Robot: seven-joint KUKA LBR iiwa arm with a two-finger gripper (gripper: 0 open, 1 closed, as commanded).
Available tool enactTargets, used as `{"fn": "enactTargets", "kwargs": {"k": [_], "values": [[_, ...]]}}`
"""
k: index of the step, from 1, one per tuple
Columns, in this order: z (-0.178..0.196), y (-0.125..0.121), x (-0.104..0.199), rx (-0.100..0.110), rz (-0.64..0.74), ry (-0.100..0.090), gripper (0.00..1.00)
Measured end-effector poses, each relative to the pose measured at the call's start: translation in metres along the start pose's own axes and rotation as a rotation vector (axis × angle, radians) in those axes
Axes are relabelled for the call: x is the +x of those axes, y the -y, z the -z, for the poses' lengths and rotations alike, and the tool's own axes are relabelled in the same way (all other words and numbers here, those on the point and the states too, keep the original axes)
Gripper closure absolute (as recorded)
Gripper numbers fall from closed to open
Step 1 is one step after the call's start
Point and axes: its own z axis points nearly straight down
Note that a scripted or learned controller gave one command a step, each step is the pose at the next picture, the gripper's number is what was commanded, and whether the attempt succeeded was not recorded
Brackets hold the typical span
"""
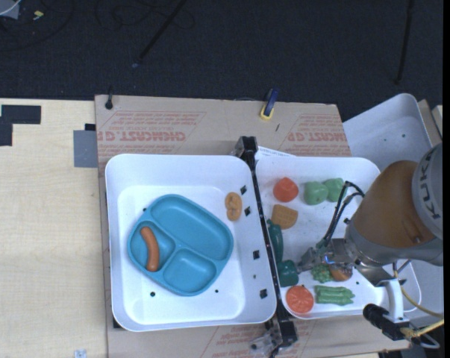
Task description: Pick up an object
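From the one camera above the bench we see the grey arm [392, 215], orange band above the wrist, reaching in from the right and bending down over the right bin [363, 171], so that its pincer [330, 263] sits low among the toys in the bin's near half. Whether the pincer is apart or together we cannot tell, since the wrist and cables cover it from above, and we see nothing clearly clamped in it. Just below the pincer lies a small green vegetable piece [333, 296], and beside that, to the pincer's lower left, a round red-orange tomato-like piece [300, 299]. A dark green piece [286, 272] lies just left of the pincer against the bin's dividing wall, with another dark green piece [275, 237] above it. Farther up from the pincer we find an orange wedge-like piece [284, 215], a red-orange round piece [286, 189] and a pale green lumpy piece [323, 191]. Well to the pincer's left, across the divider, the left bin [135, 304] holds a blue divided plate [183, 245] with an orange sausage-shaped piece [151, 247] in one compartment, and a small orange-brown piece [233, 206] lies beside the plate.
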Motion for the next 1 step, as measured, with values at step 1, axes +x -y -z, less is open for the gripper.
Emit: {"fn": "enactTargets", "kwargs": {"k": [1], "values": [[0.0142,-0.0027,-0.0048,-0.010,-0.009,0.007,1.00]]}}
